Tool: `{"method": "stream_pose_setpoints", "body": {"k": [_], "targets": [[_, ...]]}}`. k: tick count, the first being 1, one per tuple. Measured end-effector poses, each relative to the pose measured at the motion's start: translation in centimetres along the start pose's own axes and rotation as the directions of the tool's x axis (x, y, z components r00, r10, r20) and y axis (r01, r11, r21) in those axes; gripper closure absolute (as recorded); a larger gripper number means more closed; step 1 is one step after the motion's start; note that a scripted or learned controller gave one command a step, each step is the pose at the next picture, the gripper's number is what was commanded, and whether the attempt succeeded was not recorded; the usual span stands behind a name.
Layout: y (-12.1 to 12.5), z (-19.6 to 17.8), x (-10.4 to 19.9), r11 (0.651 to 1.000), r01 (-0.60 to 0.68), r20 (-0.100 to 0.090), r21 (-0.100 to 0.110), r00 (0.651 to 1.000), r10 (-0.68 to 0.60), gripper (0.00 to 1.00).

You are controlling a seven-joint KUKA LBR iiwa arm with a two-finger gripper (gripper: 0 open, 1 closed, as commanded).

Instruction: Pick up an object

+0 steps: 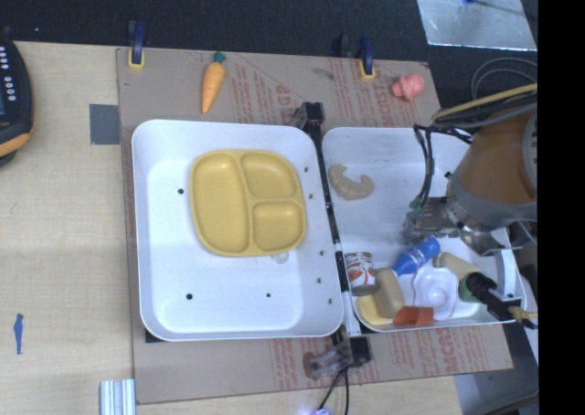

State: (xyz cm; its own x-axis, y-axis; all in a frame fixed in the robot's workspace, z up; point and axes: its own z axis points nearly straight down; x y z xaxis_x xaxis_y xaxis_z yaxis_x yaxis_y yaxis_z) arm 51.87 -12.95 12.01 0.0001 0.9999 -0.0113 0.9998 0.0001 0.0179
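Camera view: my arm (494, 171) hangs over the right bin (384, 143), wrist low above the clutter at its near end, a blue bottle (416, 255) just beside it. Claw (428, 221) state I cannot tell. Nothing looks lifted; the pick remains.

KUKA arm (498, 166): grey body with a broad orange band.

The band is rounded and copper-toned, sitting above a grey wrist section (475, 207). Black cables (424, 162) loop along its left side, and darker metallic fittings (428, 218) cluster at the lower end, blurred in detail.
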Motion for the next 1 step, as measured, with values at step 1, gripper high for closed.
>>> {"method": "stream_pose_setpoints", "body": {"k": [1], "targets": [[-0.03,0.08,0.04,1.0,0.001,0.0,0.001,1.0,-0.001,0.0]]}}
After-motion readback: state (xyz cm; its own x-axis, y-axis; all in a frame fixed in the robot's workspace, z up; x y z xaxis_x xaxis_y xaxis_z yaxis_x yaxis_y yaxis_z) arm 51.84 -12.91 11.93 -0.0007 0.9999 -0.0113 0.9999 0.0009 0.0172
